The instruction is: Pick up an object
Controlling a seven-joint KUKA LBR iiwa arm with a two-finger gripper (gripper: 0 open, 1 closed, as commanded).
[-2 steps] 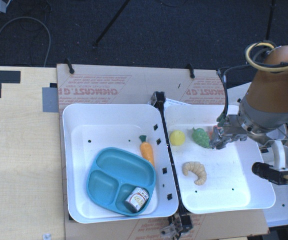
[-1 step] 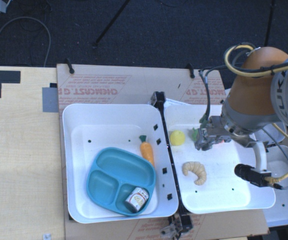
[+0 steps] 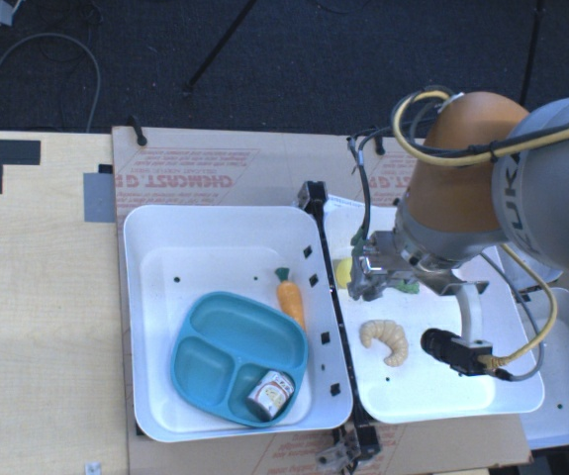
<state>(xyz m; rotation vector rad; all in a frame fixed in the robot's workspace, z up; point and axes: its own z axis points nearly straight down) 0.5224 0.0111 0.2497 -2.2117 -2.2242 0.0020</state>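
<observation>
My gripper (image 3: 367, 277) hangs low over the left part of the right bin (image 3: 521, 399), close to the divider between the bins. A yellow object (image 3: 343, 270) peeks out at its left side and a bit of green (image 3: 407, 287) shows at its right; both are mostly hidden by the wrist. A pale tan croissant-shaped toy (image 3: 386, 340) lies on the bin floor just below the gripper, apart from it. The orange-banded wrist (image 3: 462, 166) covers the back of this bin.
The left bin (image 3: 155, 255) holds a blue divided plate (image 3: 227, 349) with a small can (image 3: 271, 394) lying in its lower right compartment. An orange carrot toy (image 3: 291, 299) lies beside the plate, near the divider. Black clips line the wall between the bins.
</observation>
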